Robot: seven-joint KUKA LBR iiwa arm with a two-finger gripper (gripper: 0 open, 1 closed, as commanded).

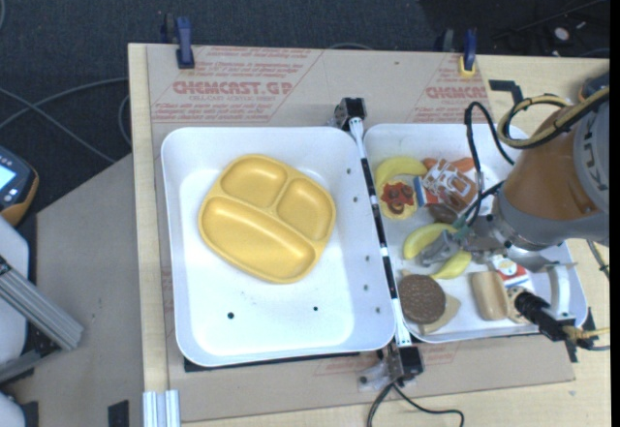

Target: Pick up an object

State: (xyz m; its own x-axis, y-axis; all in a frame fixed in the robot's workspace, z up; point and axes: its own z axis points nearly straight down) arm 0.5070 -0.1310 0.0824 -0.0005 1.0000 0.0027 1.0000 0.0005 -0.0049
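Note:
The right bin (pixel 552 314) holds several toy foods. A yellow banana (pixel 395 168) lies at its far left, with a red piece (pixel 397 195) and a red, white and blue packet (pixel 446 183) beside it. A second banana (pixel 421 241) and a yellow piece (pixel 453 266) lie in the middle. A round brown cookie (pixel 422 297) and a tan bread roll (pixel 489 294) sit near the front. My gripper (pixel 449 246) is low in this bin, right at the second banana and the yellow piece. The wrist hides how it meets them.
The left bin (pixel 194 309) carries a yellow divided plate (pixel 266 217). A black hinge strip (pixel 373 222) runs between the bins. The arm's orange band (pixel 547 178) hangs over the right bin's right half. A small red and white item (pixel 511 270) lies under the wrist.

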